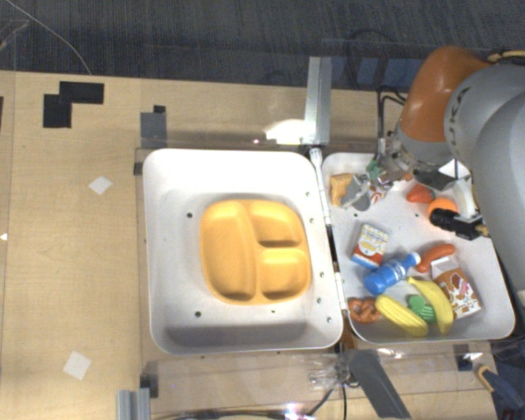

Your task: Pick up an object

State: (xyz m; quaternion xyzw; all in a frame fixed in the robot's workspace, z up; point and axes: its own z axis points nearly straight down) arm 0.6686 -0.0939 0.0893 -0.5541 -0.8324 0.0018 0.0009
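1. Currently in the reach-and-descend step: gripper (pixel 371 183) down in the far left corner of the right bin (pixel 499 322), at the end of the grey arm (pixel 499 147) coming in from the right.
2. Open or closed: cannot tell from this slant, the tip being small and blurred against the clutter. Nothing visibly held.
3. Closest candidate: a tan piece (pixel 340 185), just beside the gripper on its left and hard against the bin's left wall. Touching or only near: cannot tell.
4. Other pickable things in the same bin: a small carton (pixel 370 245) toward the middle, a blue bottle (pixel 391 275) just below it, then a banana (pixel 434 301), a yellow corn cob (pixel 400 315) and a pretzel (pixel 361 307) crowded along the near edge.
5. Well apart from all this: the left bin (pixel 171 322), with a yellow divided tray (pixel 249 252) in its middle.
6. Probably needed next: settle squarely over one item, close on it, then lift straight up.
7. Worth watching: the wall next to the tan piece, likely leaving little room on that side, so a slip or an empty close seems possible.
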